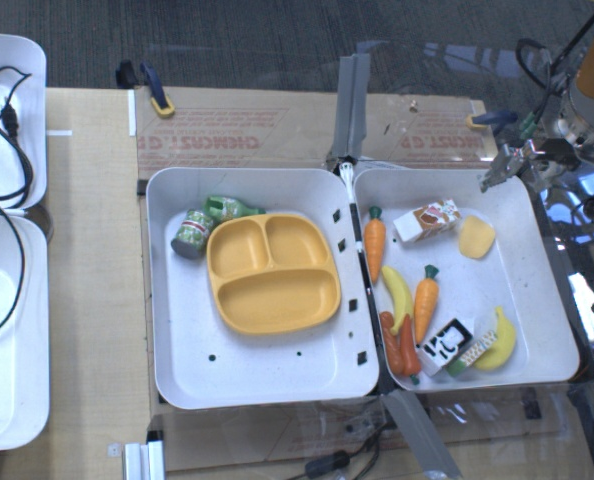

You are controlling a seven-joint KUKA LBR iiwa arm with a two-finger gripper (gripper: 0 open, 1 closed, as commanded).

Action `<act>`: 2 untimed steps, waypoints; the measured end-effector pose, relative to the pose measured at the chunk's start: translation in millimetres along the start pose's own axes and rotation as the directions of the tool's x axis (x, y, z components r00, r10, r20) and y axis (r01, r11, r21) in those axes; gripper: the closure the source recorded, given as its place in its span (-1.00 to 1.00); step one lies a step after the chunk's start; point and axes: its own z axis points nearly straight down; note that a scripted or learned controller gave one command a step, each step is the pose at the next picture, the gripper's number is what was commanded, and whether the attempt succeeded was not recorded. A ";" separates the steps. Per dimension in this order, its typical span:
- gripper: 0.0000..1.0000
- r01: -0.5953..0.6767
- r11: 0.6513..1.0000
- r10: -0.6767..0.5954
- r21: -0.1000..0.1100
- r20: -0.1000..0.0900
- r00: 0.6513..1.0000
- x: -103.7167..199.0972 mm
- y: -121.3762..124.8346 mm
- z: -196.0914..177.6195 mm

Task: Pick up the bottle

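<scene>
A green bottle lies on its side in the left bin, near the far wall and just behind the yellow plate. Close beside it, to the left, rests a small grey and green can. My gripper hangs over the far right corner of the right bin, a long way from the bottle. Nothing shows in the gripper.
A yellow divided plate takes up the middle of the left bin. The right bin holds two carrots, bananas, a small carton, a yellow wedge and a black-and-white box. Cables hang at the far right.
</scene>
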 end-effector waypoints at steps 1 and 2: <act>-1.00 -0.118 0.993 0.118 -0.003 0.001 0.993 -20.2 17.8 -30.0; -1.00 -0.043 0.999 0.043 -0.002 0.002 0.999 -16.5 0.7 -65.9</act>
